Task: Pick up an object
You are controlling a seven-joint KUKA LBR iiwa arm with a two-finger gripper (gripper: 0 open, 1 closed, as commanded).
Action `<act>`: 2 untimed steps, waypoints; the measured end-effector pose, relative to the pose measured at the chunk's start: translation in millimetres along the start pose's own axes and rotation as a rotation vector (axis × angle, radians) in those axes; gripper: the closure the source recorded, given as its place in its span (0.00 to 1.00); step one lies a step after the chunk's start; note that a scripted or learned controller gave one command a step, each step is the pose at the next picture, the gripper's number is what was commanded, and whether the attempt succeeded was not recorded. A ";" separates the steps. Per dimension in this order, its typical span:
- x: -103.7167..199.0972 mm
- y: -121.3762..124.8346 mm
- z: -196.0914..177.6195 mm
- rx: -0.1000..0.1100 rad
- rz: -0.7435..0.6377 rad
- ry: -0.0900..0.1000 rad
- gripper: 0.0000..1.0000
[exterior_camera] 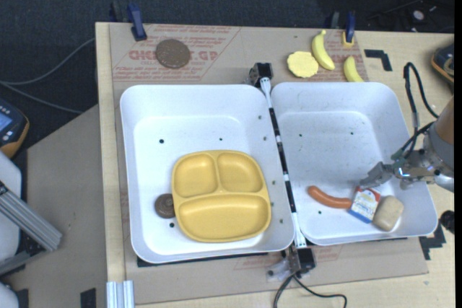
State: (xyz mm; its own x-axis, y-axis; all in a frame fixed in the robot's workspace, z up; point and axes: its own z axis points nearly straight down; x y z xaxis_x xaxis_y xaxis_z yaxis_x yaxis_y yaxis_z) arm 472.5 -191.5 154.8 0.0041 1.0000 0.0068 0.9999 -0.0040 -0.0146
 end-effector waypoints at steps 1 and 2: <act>47.6 47.2 1.8 -0.018 -0.010 -0.007 0.00; 79.7 4.2 13.5 -0.008 -0.004 -0.003 0.00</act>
State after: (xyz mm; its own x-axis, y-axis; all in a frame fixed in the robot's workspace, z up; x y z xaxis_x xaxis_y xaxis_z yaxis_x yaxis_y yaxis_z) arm 476.9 -111.7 141.8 -0.0003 1.0000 0.0039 1.0000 0.0003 -0.0064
